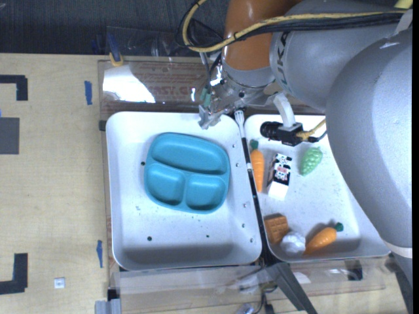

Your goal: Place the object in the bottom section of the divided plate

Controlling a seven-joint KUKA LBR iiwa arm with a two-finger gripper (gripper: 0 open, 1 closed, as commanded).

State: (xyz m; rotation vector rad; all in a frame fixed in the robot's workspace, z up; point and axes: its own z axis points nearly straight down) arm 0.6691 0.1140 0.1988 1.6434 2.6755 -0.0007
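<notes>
A blue divided plate lies in the left white bin. It has one long section on its far side and two smaller ones on its near side, all bare. My gripper hangs over the left bin's far right corner, just beyond the plate's rim. I see nothing in it. In the right bin lie an orange carrot beside the divider, a small white box with black print and a green bumpy piece.
Near the right bin's front edge sit a brown waffle-like piece, a small white lump and a second carrot. The grey arm covers that bin's far right part. The bins' shared wall runs between plate and objects.
</notes>
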